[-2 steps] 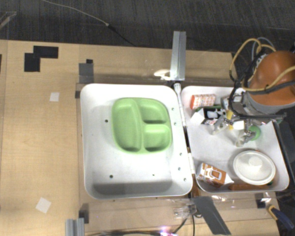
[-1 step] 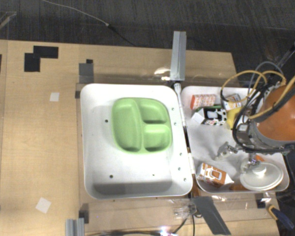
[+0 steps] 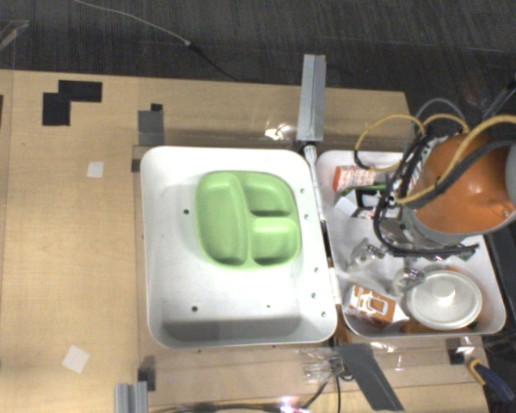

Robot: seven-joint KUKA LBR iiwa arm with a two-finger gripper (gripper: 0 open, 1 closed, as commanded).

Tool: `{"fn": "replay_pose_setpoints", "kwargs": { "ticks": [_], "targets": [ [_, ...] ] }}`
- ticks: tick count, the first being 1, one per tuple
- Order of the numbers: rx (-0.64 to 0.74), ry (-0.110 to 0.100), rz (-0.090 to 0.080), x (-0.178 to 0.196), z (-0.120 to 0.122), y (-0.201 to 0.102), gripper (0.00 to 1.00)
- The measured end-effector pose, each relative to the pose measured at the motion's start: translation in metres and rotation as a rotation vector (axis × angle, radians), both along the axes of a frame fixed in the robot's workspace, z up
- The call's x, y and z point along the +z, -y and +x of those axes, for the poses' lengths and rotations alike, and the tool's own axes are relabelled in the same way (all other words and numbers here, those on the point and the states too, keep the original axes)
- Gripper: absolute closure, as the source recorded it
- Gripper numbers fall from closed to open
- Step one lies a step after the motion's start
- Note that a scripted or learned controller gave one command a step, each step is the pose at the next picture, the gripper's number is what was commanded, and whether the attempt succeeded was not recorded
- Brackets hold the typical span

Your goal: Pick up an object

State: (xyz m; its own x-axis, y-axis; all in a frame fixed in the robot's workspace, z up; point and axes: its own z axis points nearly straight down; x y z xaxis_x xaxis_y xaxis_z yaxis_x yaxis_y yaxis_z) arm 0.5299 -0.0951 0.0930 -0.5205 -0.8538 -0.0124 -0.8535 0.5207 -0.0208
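The arm's orange band [image 3: 460, 188] hangs over the right bin [image 3: 499, 317], with cables looping around the wrist. My gripper [image 3: 406, 252] points down into the middle of that bin, mostly hidden under the wrist. Around it lie a red and white carton [image 3: 353, 179] at the back left, a clear plastic piece [image 3: 364, 252] to its left, an orange-brown packet [image 3: 374, 306] at the front left, and a white round bowl [image 3: 445, 298] just in front. I see nothing clearly between the fingers.
The left bin [image 3: 168, 231] holds a green divided plate [image 3: 245, 218] near its middle. A grey metal post [image 3: 312, 97] stands behind the gap between the two bins. Black markers [image 3: 69, 101] sit on the wooden bench at the far left.
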Motion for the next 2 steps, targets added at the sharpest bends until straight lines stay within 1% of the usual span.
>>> {"fn": "replay_pose_setpoints", "kwargs": {
  "ticks": [1,2],
  "targets": [
    [0.005,0.018,0.006,0.014,0.005,-0.004,1.0],
    [0.12,-0.016,-0.001,0.068,0.06,0.015,1.0]
  ]
}}
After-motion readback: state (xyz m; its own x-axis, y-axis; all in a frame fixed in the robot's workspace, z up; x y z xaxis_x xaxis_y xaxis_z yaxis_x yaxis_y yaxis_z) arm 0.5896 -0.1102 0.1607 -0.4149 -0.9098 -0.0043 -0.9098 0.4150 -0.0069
